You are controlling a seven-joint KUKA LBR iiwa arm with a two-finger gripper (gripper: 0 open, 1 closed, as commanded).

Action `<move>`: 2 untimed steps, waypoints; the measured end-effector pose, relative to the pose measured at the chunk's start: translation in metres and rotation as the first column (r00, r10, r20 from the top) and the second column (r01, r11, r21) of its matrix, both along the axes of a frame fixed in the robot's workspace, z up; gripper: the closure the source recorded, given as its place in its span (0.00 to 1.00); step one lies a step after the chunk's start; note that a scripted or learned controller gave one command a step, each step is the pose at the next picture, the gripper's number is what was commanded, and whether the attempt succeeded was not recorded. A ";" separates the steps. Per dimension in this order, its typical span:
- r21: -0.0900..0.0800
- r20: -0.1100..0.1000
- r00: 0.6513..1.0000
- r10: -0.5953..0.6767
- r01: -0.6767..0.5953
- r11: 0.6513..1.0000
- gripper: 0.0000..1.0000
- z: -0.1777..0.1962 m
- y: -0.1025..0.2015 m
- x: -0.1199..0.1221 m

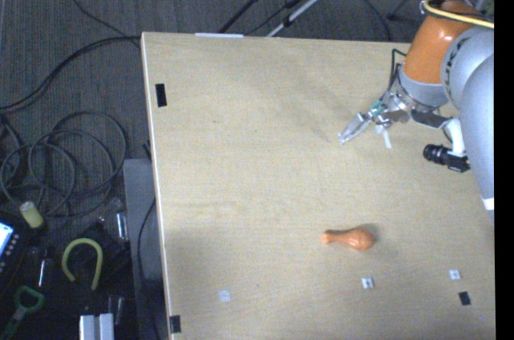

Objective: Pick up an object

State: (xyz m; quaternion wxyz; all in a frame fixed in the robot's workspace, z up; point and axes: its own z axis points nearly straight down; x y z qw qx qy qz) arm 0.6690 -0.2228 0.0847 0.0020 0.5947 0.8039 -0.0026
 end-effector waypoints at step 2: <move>0.007 0.000 0.996 -0.089 0.089 0.996 1.00 0.085 0.059 -0.001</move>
